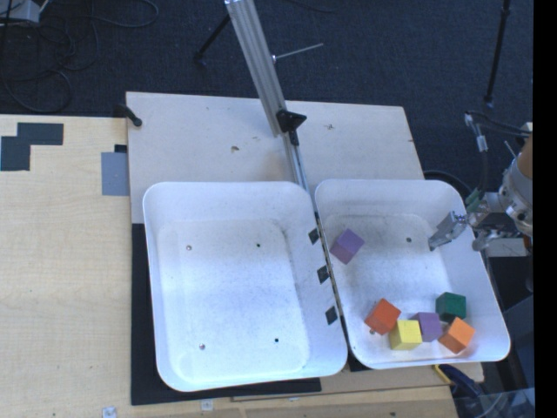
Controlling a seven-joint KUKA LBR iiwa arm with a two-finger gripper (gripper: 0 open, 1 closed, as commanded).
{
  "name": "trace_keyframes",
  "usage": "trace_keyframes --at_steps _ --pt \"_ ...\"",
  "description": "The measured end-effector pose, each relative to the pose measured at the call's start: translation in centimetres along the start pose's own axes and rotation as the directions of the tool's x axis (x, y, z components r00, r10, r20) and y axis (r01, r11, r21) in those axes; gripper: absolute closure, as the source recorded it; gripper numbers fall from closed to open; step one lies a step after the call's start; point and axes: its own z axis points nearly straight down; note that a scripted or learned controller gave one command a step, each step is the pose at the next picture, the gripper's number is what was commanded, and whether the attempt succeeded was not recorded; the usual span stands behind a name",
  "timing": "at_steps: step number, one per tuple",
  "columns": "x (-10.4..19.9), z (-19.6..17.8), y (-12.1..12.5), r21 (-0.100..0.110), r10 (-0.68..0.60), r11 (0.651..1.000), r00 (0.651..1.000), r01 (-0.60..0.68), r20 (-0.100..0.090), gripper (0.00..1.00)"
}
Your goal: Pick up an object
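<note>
The right bin (487, 281) holds several coloured blocks. A purple block (346, 245) lies alone near the bin's left wall. At the front right is a cluster: a red-orange block (382, 316), a yellow block (406, 333), a small purple block (429, 325), a green block (451, 304) and an orange block (457, 334). My gripper (459, 230) hangs over the bin's right rim, above and behind the cluster, with nothing seen in it. The arm's wrist (515, 200) enters from the right edge.
The left bin (174, 207) sits beside the right one, with black clips (320, 273) along the shared wall. A slanted aluminium rail (261, 68) rises behind the bins. Wooden bench surface (61, 259) lies to the left.
</note>
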Motion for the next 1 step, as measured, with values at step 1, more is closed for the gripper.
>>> trace_keyframes --at_steps 1 --pt "5.07 7.36 0.78 0.007 -0.008 1.000 1.000 0.008 -0.004 0.00"
